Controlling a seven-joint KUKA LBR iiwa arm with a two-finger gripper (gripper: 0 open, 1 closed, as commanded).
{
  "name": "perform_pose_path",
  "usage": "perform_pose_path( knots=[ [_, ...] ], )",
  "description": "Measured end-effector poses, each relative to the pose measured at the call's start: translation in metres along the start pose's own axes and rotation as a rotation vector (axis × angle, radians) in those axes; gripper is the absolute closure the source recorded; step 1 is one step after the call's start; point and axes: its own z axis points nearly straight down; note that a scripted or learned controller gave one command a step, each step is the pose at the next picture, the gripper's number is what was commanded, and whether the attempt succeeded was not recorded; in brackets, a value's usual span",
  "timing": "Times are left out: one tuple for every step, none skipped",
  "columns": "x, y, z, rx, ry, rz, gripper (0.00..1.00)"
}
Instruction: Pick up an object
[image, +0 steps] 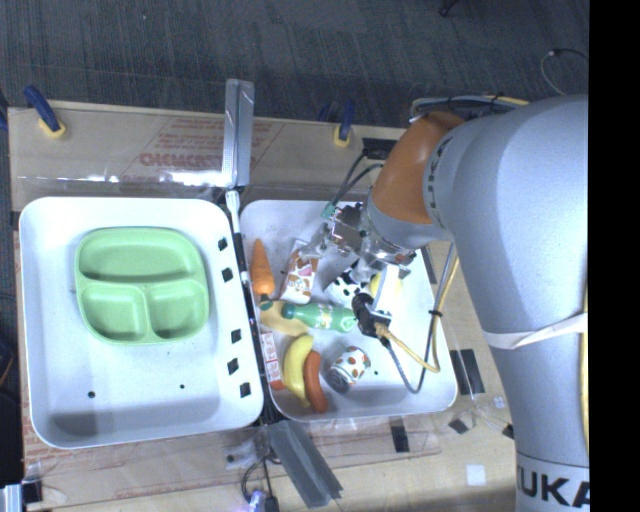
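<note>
Objects for picking — a carrot (261, 268), green bottle (322, 318), banana (297, 364) and others — are heaped in the right bin (425, 392), beside a green tray (143, 283), partly hidden by the gripper (352, 262), whose finger state cannot be told.

Arm (520, 220): large, smooth, rounded grey casing, matte finish. Thin pale seam line (545, 332) curving across casing. Dark block letters "UKA" (553, 490) visible on grey link at near right. Orange band (410, 175) above wrist, glossy, rounded. Below it, wrist unit (385, 240) of grey and black metal parts, with small greenish bit at its far left. Black cables (362, 180) looping beside orange band. Yellow cable (412, 355) trailing from wrist, curving toward near right. Thin dark cable (437, 315) hanging along grey casing.
</note>
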Motion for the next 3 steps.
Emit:
perform_pose_path(
  knots=[
    [0.0145, -0.0216, -0.0004, -0.005, -0.011, -0.126, 0.0],
    [0.0189, -0.0277, 0.0, -0.003, -0.009, -0.031, 0.0],
    [0.0192, -0.028, 0.0002, -0.002, -0.009, -0.032, 0.0]
  ],
)
